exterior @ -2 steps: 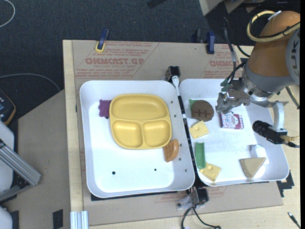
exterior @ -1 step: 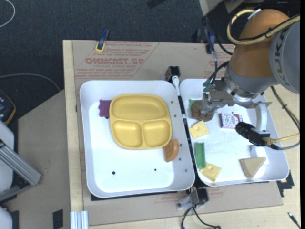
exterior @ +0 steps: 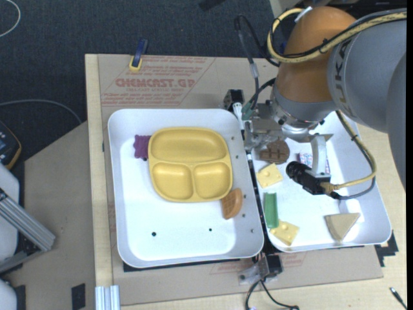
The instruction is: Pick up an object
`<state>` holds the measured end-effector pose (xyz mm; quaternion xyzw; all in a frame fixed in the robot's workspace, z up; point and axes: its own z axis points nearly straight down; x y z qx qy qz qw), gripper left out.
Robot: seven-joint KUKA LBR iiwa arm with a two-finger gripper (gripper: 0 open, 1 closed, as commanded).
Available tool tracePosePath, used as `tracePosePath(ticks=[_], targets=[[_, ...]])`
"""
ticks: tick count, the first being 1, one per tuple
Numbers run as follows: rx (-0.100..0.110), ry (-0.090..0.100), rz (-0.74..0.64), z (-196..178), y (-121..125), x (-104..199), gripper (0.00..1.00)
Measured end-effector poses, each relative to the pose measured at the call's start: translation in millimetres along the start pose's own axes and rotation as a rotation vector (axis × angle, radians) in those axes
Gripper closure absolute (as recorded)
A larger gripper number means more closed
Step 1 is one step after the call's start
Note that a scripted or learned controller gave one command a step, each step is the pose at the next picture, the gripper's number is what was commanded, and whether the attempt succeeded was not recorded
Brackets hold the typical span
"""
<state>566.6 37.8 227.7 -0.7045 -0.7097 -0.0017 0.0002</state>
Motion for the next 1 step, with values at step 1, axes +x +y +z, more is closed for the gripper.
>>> tracePosePath(ticks=[1], targets=[[0.007,-0.001,0.003,12.8,-5.3,43.7,1.0]])
